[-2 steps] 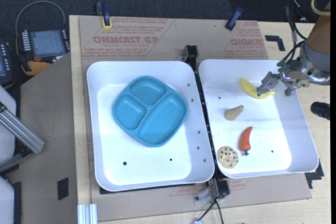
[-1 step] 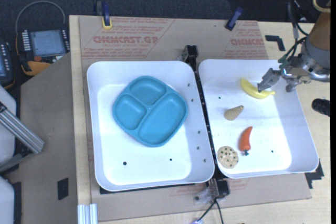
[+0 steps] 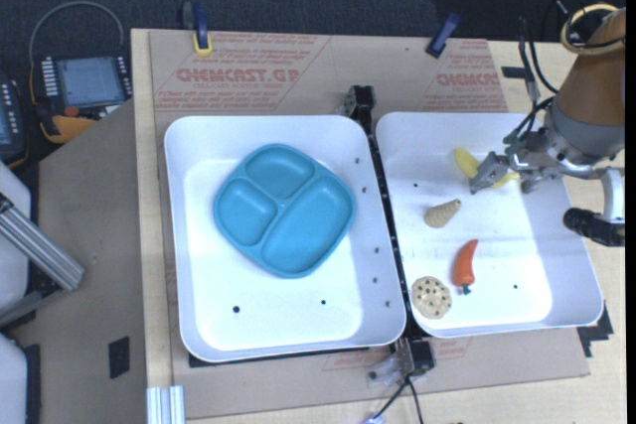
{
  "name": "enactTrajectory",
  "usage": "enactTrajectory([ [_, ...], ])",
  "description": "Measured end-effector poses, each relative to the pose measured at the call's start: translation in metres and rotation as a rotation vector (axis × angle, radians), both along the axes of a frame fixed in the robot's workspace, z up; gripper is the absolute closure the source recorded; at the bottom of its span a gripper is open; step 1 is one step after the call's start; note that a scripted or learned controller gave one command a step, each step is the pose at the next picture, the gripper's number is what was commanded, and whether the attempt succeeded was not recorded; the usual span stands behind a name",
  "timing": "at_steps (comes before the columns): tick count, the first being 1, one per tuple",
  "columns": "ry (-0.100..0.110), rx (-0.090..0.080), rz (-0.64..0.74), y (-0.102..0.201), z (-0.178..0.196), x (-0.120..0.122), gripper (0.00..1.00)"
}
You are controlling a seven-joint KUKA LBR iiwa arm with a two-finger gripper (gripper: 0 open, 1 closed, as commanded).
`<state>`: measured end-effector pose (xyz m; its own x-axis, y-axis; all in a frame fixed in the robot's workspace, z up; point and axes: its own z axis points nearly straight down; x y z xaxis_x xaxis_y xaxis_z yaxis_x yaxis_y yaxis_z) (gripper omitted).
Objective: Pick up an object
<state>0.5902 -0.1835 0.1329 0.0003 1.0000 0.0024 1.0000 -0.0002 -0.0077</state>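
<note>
Our grey two-finger gripper hangs low over the right-hand shallow white bin, and its dark fingers stand apart with nothing between them. The nearest candidate is the small yellow banana-like toy, which lies near the back of that bin with one fingertip just beside or touching it; we cannot tell which.

In our judgement the step in hand is closing on that yellow piece. To do it well, we would want the jaws to straddle it across its narrow width, centred on its middle and not at its tip, and low enough that the fingers reach down its sides. As things stand, the gripper looks offset to the piece's right, so a close here would likely pinch air or nudge it away. A small shift toward the bin's centre should come before closing.

By our count, the right bin holds four loose things: one yellow piece, one beige cone-shaped piece, one orange carrot-like piece with a dark end, and one round speckled cookie-like disc at the front. The left-hand shallow white bin holds one blue divided plastic plate with three compartments. Both bins sit side by side on the desk, making two bins in all.
</note>
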Motion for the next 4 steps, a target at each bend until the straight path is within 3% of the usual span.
enactTrajectory([
  [1,-0.005,-0.001,0.000,0.000,-0.048,0.000,0.00],
  [2,-0.008,-0.002,0.000,0.000,-0.038,0.001,1.00],
  [4,-0.014,-0.005,0.001,0.006,0.053,-0.004,1.00],
])
